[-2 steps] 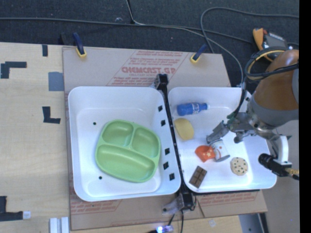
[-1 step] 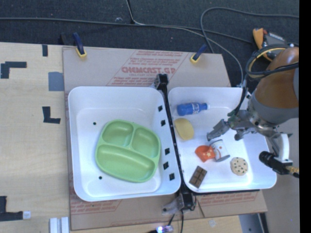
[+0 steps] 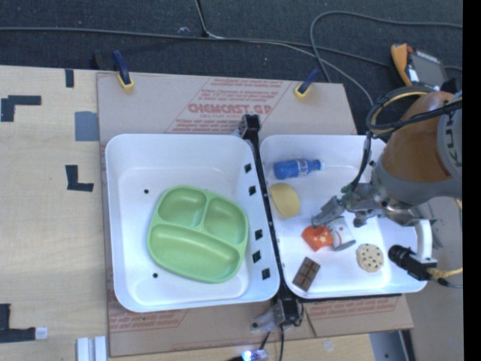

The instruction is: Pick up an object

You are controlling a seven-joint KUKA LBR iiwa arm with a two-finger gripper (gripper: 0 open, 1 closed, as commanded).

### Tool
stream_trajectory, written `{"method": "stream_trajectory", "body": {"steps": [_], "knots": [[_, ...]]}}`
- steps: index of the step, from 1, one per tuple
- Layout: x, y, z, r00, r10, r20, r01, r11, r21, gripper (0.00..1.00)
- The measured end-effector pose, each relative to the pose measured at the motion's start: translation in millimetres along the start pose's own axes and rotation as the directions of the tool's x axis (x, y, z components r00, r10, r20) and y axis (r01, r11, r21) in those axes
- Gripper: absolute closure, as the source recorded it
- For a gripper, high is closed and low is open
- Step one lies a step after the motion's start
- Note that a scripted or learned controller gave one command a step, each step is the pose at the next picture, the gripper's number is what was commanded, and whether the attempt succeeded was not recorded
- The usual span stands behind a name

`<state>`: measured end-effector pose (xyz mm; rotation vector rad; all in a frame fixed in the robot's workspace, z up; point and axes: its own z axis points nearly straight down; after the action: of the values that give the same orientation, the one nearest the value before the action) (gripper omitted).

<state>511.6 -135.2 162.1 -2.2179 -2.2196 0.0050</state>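
Two shallow white bins are sitting side by side on a cardboard-topped worktop (image 3: pixel 225 100), with dark carpet and loose cables running behind it. Inside the right bin (image 3: pixel 353 147), a small red object (image 3: pixel 317 238) is lying near the middle, and the end effector (image 3: pixel 333 215) is hanging just above and beside it, touching or nearly touching; which of the two cannot be told. Its grey fingers are pointing down toward the red object, but whether they are spread or closed cannot be told, and nothing is visibly sitting between them. A small white piece (image 3: pixel 344 235) is lying just beside the red object. A round yellow item (image 3: pixel 285 199) is resting near the divider, a blue bottle (image 3: pixel 296 168) is lying on its side farther back, a brown chocolate bar (image 3: pixel 306 274) is lying near the front wall, and a speckled cookie (image 3: pixel 369 257) is lying to the right of the bar. The arm (image 3: pixel 417 153) is reaching in over the bin's right wall. In the left bin (image 3: pixel 124 153), a green divided plate (image 3: pixel 198 233) is lying flat. Two blue-and-yellow clamps (image 3: pixel 122 72) are gripping the cardboard's far edge.
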Motion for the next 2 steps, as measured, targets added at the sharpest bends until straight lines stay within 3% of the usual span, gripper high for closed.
{"method": "stream_trajectory", "body": {"steps": [1, 2], "knots": [[0.3, -4.4, 41.6, 1.0, 0.001, 0.007, -0.001, 1.0, -0.012, 0.0], [0.1, -3.7, 78.4, 1.0, 0.0, 0.003, 0.0, 1.0, -0.006, 0.0]]}}
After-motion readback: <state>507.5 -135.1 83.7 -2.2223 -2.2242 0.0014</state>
